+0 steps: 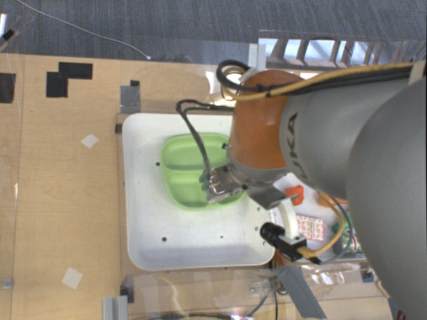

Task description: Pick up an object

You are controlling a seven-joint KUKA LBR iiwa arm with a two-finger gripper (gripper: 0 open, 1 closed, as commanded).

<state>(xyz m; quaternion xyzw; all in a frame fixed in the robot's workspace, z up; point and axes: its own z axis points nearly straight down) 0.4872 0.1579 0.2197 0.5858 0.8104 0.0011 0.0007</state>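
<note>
Entry, near to far, as I logged it. Gripper [219, 187]: low over the green divided dish [190, 169], at its right rim; I could not tell how the jaws stood. Dish: directly under and left of the jaws, in the white bin [143, 199]. Risk, my judgement: the jaws meet the smooth sloped rim, slip, and push the dish aside. Beyond the jaws: black cable [193, 135].
</note>
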